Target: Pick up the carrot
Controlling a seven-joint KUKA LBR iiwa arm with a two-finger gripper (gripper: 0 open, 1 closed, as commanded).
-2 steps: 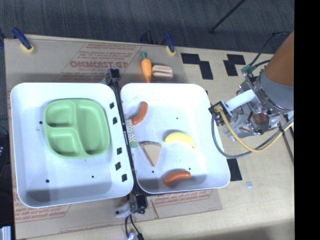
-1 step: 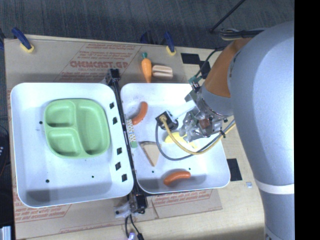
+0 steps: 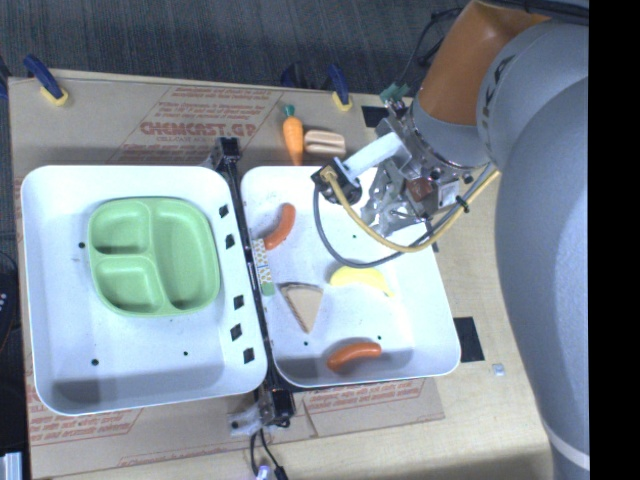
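Carrot (image 3: 292,137) on the cardboard (image 3: 190,118) just above the right bin (image 3: 435,308), upper middle of frame, beside a tan block (image 3: 324,143), gripper (image 3: 395,203) over that bin's upper right, claw state impossible to tell, green divided plate (image 3: 153,256) in the left bin (image 3: 50,298)

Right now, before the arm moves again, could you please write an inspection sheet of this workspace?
Surface: bench covered with printed cardboard, bearing the left bin and the right bin side by side.
Job's things: carrot lies on the cardboard outside the bins, just beyond the right bin's far edge, beside a tan block.
Clutter: green divided plate in the left bin; in the right bin two sausages, a wedge slice and a yellow piece.
Grippers: gripper over the right bin's far right part, apart from the carrot.
Cables: yellow and black cable loop hanging from the wrist.
Surroundings: blue clamps on the bench's far edge; dark floor beyond.
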